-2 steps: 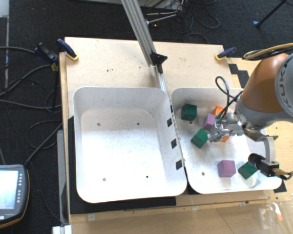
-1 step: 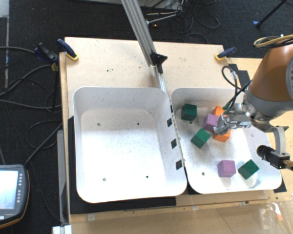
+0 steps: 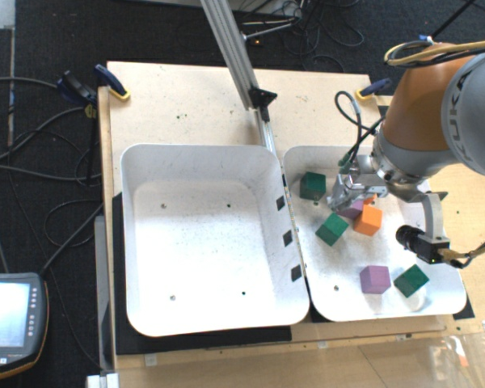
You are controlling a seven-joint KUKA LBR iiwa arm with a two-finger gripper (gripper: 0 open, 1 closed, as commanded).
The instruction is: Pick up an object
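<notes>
Over right bin (image 3: pixel 453 301), fingers (image 3: pixel 349 198) beside orange cube (image 3: pixel 369 220).

Two bins sit side by side on the desk (image 3: pixel 194 103); the right bin (image 3: pixel 436 301) holds six blocks (image 3: pixel 375 279), left of the arm (image 3: pixel 436 120).

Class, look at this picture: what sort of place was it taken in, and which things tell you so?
Probably a robotics lab or test cell. A KUKA arm reaches over two white bins holding coloured blocks, a control pendant lies nearby, and cables trail over the dark floor.
</notes>
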